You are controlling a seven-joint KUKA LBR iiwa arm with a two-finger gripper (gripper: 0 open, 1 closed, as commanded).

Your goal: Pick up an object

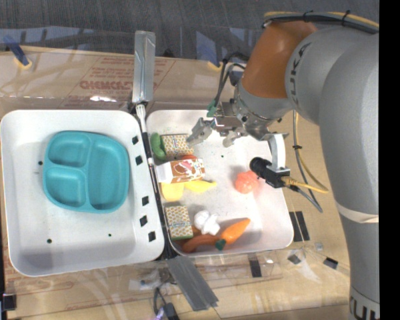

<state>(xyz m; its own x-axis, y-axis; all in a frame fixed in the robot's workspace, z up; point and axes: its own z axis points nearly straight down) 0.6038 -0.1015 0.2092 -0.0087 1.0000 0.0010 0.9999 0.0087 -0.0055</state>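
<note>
Carton sits w/ other items at bin's 9 o'clock side, gripper hovers open and empty at 12, approach step; next needs descent onto one item.

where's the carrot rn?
Camera view: the carrot lies at the near edge of the right bin, beside the white mushroom and below the pink ball.

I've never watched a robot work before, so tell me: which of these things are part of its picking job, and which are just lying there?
Part of the job:
two-finger gripper
orange toy carrot
pink-red round toy fruit
yellow toy banana
small printed carton

Lying about:
teal divided plastic plate
left white bin
</note>
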